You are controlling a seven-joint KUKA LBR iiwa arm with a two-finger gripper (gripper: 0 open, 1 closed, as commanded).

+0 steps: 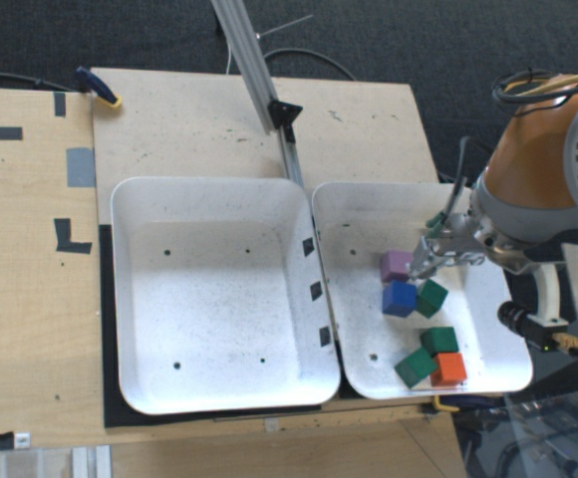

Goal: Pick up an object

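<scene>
Camera view: gripper (427, 265) over the purple block (396, 263) and blue block (400, 300); whether its fingers are spread or pressed together cannot be told; no writing is readable.

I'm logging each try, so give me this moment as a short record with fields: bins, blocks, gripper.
left bin: no blocks
right bin: six blocks
upper cluster: purple block, blue block, green block
lower cluster: two green, orange block
gripper: over the upper cluster, beside the purple block
grasp: cannot tell
</scene>
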